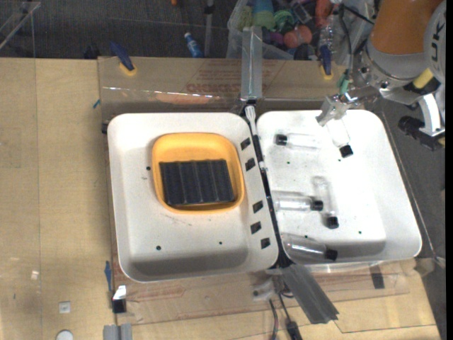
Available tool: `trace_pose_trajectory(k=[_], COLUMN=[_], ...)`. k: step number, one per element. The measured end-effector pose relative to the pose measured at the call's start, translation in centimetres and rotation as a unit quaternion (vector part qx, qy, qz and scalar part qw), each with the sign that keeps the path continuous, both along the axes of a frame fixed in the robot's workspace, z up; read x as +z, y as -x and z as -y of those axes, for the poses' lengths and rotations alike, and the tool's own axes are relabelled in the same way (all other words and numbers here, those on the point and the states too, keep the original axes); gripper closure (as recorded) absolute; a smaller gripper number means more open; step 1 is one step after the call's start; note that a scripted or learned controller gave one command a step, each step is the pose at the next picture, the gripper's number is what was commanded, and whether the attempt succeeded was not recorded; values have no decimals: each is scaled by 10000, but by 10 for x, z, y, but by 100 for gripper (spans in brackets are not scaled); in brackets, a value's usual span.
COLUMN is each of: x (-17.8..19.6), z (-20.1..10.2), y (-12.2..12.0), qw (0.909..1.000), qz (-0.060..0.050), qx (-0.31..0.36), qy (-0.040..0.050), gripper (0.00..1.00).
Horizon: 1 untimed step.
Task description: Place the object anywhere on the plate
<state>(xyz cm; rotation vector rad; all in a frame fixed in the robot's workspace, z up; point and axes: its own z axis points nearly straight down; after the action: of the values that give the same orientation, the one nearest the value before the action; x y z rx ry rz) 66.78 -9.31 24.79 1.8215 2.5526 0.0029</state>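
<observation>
The pincer (331, 112), its grip state impossible to tell, hovers at the right white bin's (396, 190) far edge, so it should descend squarely over a clear plastic black-capped tube (296, 141) before carrying it to the orange plate (161, 147).

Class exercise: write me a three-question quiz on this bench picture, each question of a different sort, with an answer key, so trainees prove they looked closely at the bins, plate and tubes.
1. True or false: the yellow plate sits in the right bin.
2. Multiple choice: the clear tubes with black caps lie (A) on the plate, (B) in the right bin, (C) on the bench outside both bins.
3. Short answer: what lies on the plate already?

Key
1. False; it sits in the left bin.
2. B.
3. A dark ribbed rectangular insert; no tube is on it yet. The gripper hovers at the right bin's far edge.
</observation>
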Motion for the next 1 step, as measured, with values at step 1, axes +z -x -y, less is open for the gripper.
trace_pose_trajectory(k=[1], x=[22], z=[4], y=[0], qw=[10000], qz=[-4], qx=[-15], qy=[-4], gripper=[100])
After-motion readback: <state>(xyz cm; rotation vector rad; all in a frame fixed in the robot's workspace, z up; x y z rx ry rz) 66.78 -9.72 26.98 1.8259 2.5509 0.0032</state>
